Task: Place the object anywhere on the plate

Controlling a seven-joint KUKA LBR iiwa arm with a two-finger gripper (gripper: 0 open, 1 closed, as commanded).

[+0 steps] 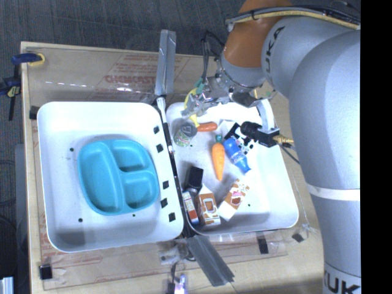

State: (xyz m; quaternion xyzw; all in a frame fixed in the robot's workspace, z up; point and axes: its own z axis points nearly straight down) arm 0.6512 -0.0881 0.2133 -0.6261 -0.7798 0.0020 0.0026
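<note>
The gripper sits low over the far-left corner of the right bin, beside the divider between the bins. Whether the fingers are apart or together I cannot tell — the wrist and cables hide them, and nothing can be seen held between them.

The plate, a blue one with compartments, lies bare in the left bin, toward the bench's left edge. The candidate objects are all in the right bin: a small round can just under the gripper, a little carrot next to it, a bigger carrot mid-bin, a blue bottle touching that carrot's right side, and boxes crowded at the near-left corner.

The step looks like picking, most likely the can or the little carrot. To do it well, centre on one object alone — the two lie close, and the bin wall leaves little room on the far side. Lift straight up before crossing the divider, then lower over the plate's middle.
</note>
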